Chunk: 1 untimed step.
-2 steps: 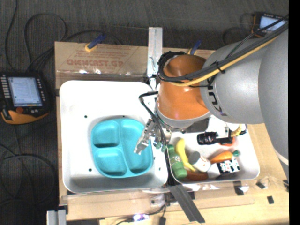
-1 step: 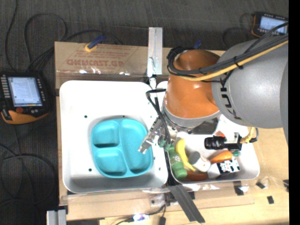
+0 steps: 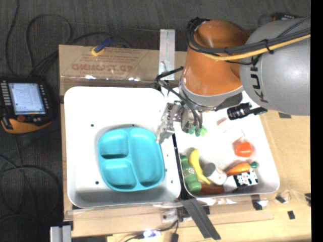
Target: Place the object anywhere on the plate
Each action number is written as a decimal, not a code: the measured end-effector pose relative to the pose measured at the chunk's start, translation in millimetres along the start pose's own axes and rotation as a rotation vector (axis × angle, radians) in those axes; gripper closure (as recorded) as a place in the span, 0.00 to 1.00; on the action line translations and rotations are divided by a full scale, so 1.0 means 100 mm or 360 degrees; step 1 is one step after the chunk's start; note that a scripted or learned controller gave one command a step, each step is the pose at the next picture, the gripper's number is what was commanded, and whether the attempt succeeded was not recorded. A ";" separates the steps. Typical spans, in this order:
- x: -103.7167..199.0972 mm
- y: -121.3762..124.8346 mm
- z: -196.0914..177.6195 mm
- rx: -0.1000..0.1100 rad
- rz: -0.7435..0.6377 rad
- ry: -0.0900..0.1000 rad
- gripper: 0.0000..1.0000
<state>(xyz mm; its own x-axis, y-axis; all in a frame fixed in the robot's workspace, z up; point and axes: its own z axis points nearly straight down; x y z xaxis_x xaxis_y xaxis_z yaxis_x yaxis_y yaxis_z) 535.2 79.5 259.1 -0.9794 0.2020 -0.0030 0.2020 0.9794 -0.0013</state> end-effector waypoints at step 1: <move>0.22 0.29 1.46 -0.0014 0.0039 -0.0032 1.00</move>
